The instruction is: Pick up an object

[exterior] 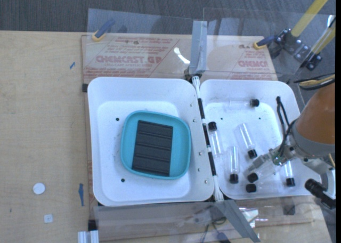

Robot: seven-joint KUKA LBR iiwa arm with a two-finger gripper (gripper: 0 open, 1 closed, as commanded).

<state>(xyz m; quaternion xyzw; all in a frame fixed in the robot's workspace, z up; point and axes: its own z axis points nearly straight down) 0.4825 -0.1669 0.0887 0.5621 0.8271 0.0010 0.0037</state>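
Several clear vials with black caps lie in the right bin [224,90]: one along its left wall [214,139], one in the middle [244,135], one lower down [233,161] and one near the back [241,103]. My gripper [270,160] hangs low over the right bin's front right part, at the end of the grey arm with the orange band [319,119]. A vial [288,171] lies just right of the gripper, and black caps [251,177] lie just left of it. The gripper's tip is hard to make out against the vials.
In the left bin [101,130] sits a blue tray [128,130] holding a dark ridged block [154,147]. A black cable [281,111] runs across the right bin's far right side. Clear sheets and clamps stand behind the bins.
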